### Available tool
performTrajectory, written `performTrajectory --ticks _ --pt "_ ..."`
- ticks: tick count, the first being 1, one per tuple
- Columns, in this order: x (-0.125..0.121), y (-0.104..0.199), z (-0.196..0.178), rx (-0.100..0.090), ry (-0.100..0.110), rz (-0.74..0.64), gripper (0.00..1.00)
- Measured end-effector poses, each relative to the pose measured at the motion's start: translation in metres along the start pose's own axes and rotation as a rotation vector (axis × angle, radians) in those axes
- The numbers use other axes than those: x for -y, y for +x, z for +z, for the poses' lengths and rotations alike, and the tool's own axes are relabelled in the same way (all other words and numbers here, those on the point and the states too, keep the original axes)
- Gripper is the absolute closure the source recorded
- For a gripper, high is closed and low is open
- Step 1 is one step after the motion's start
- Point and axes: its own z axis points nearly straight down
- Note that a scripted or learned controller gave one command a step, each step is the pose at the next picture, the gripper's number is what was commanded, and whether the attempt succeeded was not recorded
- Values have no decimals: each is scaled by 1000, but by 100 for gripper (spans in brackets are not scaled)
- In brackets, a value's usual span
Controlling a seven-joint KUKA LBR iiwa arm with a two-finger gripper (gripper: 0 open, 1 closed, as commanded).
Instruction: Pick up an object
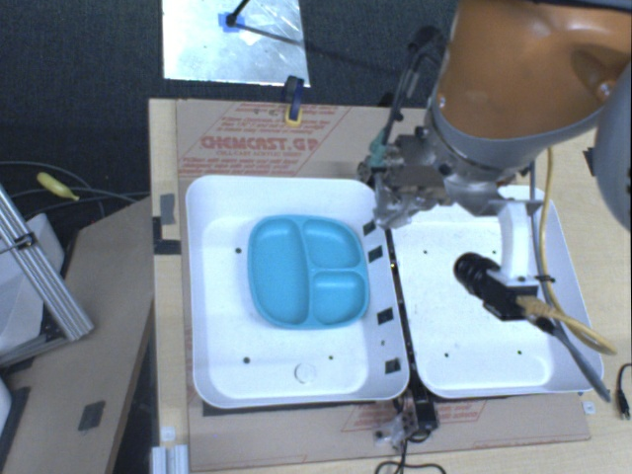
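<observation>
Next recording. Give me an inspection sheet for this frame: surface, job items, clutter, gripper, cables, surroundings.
Surface: left bin and right bin, both white, side by side on a printed cardboard sheet.
Job's things: blue divided plate lying flat in the left bin.
Clutter: small pale round spot near the left bin's front wall; too faint to identify.
Gripper: gripper over the far end of the divide between the bins; no object seen in it.
Cables: dark cables run up beside the arm.
Surroundings: shiny sheet on dark floor beyond the bench; metal rail at left.
</observation>
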Motion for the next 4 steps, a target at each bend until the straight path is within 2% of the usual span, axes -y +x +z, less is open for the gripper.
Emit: performTrajectory --ticks 1,2,3,4 --pt "0 -1 -4 4 10 -3 100" --pt "1 -65 -18 6 11 11 100" --pt "1 -71 4 6 14 7 100" --pt "1 9 -33 2 10 -6 100"
